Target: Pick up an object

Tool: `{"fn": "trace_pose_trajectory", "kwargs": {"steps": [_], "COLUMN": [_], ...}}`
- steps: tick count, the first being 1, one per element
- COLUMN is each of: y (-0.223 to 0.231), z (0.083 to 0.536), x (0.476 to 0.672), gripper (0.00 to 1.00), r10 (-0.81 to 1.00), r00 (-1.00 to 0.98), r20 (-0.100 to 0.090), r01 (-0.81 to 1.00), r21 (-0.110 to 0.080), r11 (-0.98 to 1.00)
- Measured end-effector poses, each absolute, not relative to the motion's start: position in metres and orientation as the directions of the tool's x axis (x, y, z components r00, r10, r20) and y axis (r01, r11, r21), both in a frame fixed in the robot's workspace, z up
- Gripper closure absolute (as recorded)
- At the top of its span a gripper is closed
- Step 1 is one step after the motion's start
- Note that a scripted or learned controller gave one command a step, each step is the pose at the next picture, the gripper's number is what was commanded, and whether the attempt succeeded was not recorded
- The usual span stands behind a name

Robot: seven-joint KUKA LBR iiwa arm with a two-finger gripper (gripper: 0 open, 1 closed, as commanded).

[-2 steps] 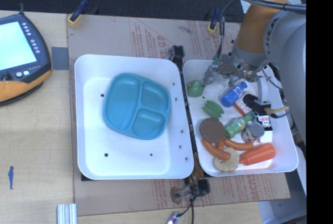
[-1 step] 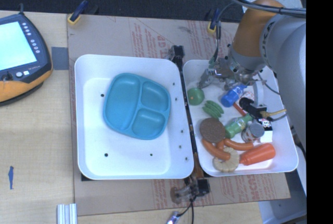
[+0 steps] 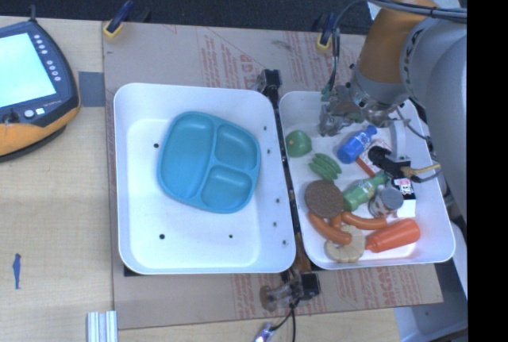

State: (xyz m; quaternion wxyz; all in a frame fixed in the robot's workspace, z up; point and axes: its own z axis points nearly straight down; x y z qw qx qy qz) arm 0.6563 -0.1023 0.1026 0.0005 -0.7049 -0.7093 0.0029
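My gripper [image 3: 340,120] hangs over the far part of the right bin [image 3: 305,102], below the orange wrist band. Beneath and around it lie toy foods: a green apple [image 3: 298,144] to its left, a blue bottle [image 3: 355,145] just to its right, a green ridged piece [image 3: 325,166], a brown round patty [image 3: 324,197], a green bottle [image 3: 363,191], sausages [image 3: 329,228] and an orange carrot [image 3: 393,235]. I see nothing between the fingers, whose tips are hard to make out.
The left bin [image 3: 131,174] holds a blue divided plate [image 3: 210,162]. A tablet-like pendant [image 3: 32,86] lies at the far left on the bench. Clamps sit at the cardboard's far edge. A biscuit-like slice [image 3: 346,251] rests near the right bin's front rim.
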Motion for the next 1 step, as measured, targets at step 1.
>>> {"fn": "trace_pose_trajectory", "kwargs": {"steps": [1], "y": [-0.1023], "z": [0.1025], "x": [0.6563], "gripper": [0.00], "r10": [1.000], "r00": [-0.006], "r20": [-0.003], "r01": [1.000], "r21": [-0.005], "r11": [0.006]}}
